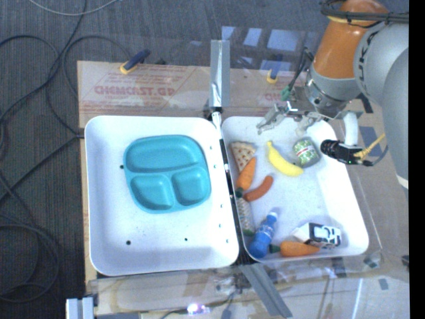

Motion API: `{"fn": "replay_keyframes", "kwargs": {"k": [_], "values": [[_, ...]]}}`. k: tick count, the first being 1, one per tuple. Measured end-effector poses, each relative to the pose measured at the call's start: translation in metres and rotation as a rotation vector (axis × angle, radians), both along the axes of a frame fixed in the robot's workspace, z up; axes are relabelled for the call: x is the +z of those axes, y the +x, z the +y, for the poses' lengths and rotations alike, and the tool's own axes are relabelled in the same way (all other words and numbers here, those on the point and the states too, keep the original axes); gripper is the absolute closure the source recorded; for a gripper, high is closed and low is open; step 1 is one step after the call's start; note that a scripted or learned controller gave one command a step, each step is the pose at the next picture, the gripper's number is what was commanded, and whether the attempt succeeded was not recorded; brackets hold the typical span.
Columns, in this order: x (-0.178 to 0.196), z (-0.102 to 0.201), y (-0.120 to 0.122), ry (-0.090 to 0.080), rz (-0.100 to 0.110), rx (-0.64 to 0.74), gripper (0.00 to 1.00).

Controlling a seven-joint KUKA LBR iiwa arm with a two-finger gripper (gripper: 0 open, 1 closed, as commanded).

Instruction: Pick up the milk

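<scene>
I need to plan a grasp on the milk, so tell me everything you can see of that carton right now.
The milk carton is a small white box with dark printed markings, apparently cardboard. It lies tipped on its side near the front right corner of the right bin. An orange carrot lies against its front left edge, and the blue bottle is further to its left, apart from it. The gripper hangs over the bin's far end, well away from it.

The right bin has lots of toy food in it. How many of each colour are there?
Orange: 3
Yellow: 1, the banana
Blue: 1, the bottle
Green: 1, the can
Tan: 1, the waffle
White: 1, the milk
Total: 8
</scene>
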State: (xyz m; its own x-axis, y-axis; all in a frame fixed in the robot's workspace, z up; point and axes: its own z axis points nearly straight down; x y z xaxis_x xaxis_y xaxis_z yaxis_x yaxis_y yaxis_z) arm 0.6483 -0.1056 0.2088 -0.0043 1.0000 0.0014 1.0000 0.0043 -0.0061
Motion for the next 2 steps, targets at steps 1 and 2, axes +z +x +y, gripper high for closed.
{"fn": "replay_keyframes", "kwargs": {"k": [1,2], "values": [[-0.061,-0.036,-0.063,-0.001,0.001,-0.028,0.00],[-0.121,-0.073,-0.146,-0.002,-0.013,-0.107,0.00]]}}
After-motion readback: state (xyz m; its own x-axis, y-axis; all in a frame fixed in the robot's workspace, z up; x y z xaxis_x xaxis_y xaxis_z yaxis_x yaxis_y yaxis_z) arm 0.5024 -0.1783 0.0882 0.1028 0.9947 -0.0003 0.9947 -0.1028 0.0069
